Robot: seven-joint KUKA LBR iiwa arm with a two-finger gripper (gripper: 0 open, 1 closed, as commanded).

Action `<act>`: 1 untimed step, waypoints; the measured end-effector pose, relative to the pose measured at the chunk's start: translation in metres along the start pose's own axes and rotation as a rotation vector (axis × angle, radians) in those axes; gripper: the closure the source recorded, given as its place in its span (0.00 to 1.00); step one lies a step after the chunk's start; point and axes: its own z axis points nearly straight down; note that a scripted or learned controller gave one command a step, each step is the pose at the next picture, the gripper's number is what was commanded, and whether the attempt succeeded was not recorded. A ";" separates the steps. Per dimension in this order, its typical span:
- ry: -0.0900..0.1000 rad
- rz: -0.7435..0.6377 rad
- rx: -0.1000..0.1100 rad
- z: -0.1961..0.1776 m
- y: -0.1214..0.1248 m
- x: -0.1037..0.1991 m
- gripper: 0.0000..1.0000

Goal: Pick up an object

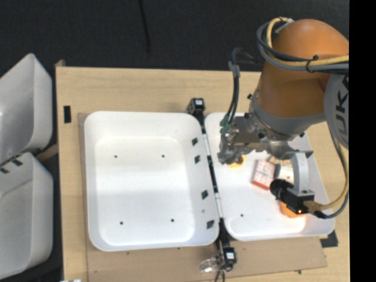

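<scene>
My gripper hangs low over the left part of the right bin, close to the divider between the bins. A small yellow-orange object lies just right of the gripper's tip, partly hidden by it. A red and white box lies a little further right on the bin floor. An orange object sits near the bin's front right corner. The arm's big orange and grey body hides the back of this bin.
The left bin sits beside the right one, with a ridge and small black clips along the seam. White housings stand at the far left of the wooden bench.
</scene>
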 end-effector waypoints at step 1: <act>0.001 -0.001 -0.008 -0.074 0.035 0.038 1.00</act>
